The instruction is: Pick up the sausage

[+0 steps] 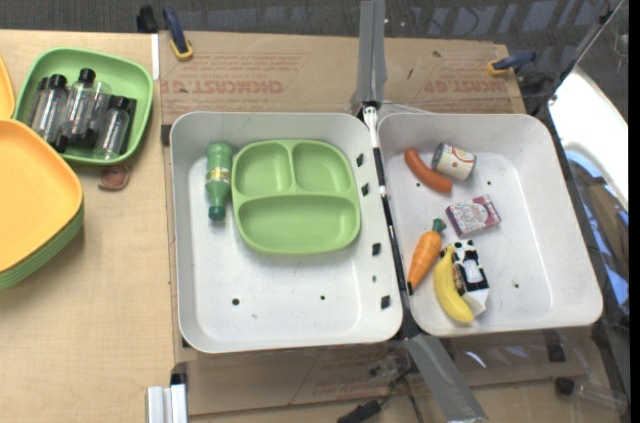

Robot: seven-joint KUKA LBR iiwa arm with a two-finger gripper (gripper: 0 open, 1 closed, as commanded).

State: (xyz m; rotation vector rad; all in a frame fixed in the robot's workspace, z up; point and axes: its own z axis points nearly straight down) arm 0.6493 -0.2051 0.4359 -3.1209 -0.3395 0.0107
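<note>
The sausage point(427, 170) is a short red-orange link lying at a slant in the upper left part of the right bin point(545, 211). A small can point(454, 161) lies just to its right, almost touching it. Below it lie a pink packet point(473, 214), a carrot point(426, 253), a banana point(452, 289) and a small black-and-white carton point(468, 271).
The left bin point(200, 291) holds a green divided plate point(296, 195) and a green bottle point(218, 178). On the bench at the left stand a green tray of dark vials point(84, 104) and a stack of orange plates point(30, 201). A grey divider post point(371, 51) rises between the bins.
</note>
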